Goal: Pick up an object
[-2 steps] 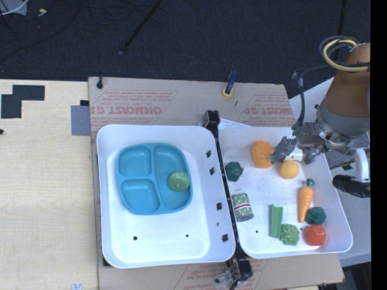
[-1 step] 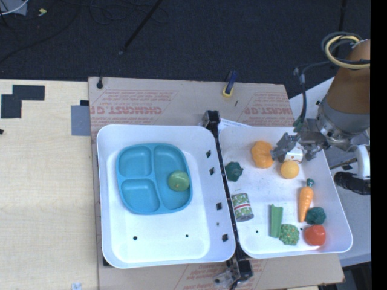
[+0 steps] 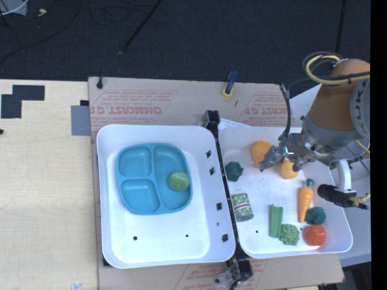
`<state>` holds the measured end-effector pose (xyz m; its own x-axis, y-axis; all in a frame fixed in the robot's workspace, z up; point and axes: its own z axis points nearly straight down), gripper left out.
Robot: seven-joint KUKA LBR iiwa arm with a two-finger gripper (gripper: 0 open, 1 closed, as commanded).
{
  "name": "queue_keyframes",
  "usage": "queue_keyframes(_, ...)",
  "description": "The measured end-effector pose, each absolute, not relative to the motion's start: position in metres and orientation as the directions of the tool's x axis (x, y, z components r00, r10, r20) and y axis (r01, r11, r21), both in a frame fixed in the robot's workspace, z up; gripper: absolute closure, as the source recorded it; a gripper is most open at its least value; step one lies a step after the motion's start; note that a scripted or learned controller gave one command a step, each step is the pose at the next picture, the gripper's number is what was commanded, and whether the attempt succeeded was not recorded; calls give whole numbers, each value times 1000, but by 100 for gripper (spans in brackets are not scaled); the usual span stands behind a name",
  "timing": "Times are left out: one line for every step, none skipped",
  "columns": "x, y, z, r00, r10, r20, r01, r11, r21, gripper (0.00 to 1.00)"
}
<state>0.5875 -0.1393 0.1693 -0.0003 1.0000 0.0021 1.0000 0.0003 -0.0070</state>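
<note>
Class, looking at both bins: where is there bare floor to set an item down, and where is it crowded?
Free: the left bin floor in front of the blue tray; the right bin's middle, between can and carrot. Crowded: its near right corner around the tomato, and by the end effector.

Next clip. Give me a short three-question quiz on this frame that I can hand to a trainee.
1. True or false: the green ball lies in the blue divided plate.
2. Which bin holds the carrot? A) left bin B) right bin
3. Fill in: the gripper hovers over the ____ bin, between two orange-yellow pieces.

Key
1. True; it sits in the plate's right-hand compartment.
2. B; the carrot lies near the red tomato and the small can.
3. Right.
</note>
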Motion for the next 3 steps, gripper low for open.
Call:
queue_keyframes(580, -131, 119, 1, 1000, 2, 1000, -1, -9, 0)
queue_keyframes(579, -129, 85, 0, 1000, 1, 1000, 0, -6, 0)
queue_keyframes(579, -130, 97, 4, 1000, 2, 1000, -4, -5, 100)
